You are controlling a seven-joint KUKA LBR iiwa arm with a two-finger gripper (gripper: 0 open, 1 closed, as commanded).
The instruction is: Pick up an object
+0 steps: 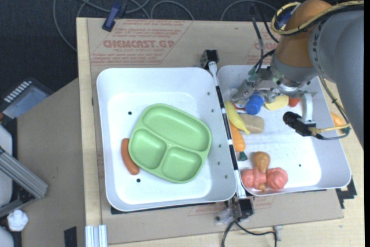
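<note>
My gripper [252,91] hangs low over the far left part of the right bin [324,170], under the orange band of the arm. Right below it lies a small blue object [253,105], touching or nearly touching the gripper. Around it are a yellow banana [233,118], a beige block [252,123], a yellow piece [277,103] and a small red piece [295,102]. Nearer the front lie an orange carrot [237,140], a brown pear-shaped item [261,160] and a pink lumpy item [267,179].
The left bin [115,95] holds a green divided plate [169,142] with an orange-red sausage [129,157] beside its left edge. A black cable clip [298,123] dangles from the arm over the right bin. An orange piece [337,120] sits by that bin's right wall.
</note>
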